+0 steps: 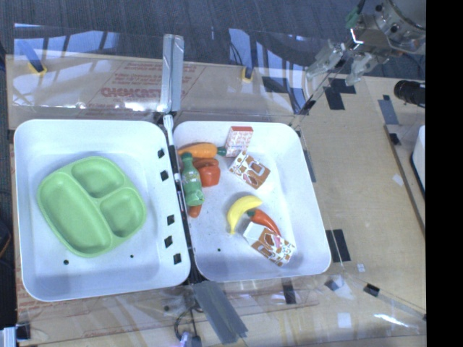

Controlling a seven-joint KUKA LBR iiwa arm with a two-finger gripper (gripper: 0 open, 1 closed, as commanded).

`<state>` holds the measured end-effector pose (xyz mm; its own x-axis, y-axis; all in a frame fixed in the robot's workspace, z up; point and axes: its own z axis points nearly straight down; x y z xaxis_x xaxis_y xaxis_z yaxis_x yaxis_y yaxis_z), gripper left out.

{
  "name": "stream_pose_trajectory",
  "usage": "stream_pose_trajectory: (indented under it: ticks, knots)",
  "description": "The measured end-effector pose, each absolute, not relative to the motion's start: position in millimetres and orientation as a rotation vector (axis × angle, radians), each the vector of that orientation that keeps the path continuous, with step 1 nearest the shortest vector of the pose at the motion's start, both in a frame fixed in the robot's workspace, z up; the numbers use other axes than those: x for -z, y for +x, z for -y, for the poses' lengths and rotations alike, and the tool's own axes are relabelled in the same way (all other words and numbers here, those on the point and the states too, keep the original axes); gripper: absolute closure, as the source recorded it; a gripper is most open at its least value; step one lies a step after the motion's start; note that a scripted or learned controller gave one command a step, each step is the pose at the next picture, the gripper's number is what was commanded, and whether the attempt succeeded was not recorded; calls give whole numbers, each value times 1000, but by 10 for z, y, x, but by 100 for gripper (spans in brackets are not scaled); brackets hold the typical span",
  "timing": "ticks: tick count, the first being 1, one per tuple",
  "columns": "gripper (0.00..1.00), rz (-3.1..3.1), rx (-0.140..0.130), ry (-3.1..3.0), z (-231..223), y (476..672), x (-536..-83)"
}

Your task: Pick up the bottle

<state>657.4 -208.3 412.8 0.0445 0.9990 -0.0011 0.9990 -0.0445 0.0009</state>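
Your gripper [340,62] hangs with fingers spread, grasping nothing, well apart from the green bottle [191,181], which lies against the right bin's [311,215] left wall. Expect 1 finger to jam on that wall or the touching tomato [209,172].

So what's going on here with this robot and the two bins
A robot arm is meant to pick up the bottle, which has not been touched yet. The gripper hangs above the bench, past the far right corner of the right bin. The green bottle lies at that bin's left wall among toy food: a carrot, a banana and small cartons. The left bin holds a green divided plate.
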Motion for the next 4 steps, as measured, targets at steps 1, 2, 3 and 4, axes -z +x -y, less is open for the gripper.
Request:
stream_pose_trajectory:
  ticks: [1,2,3,4]
  knots:
    - [0,-2109,5,2334,2044,6334,-2871]
    - [0,-2155,0,2285,1907,6570,-3773]
    - [0,-2283,5,2162,1903,6203,-2562]
    - [0,-2441,0,1974,2002,6578,-3846]
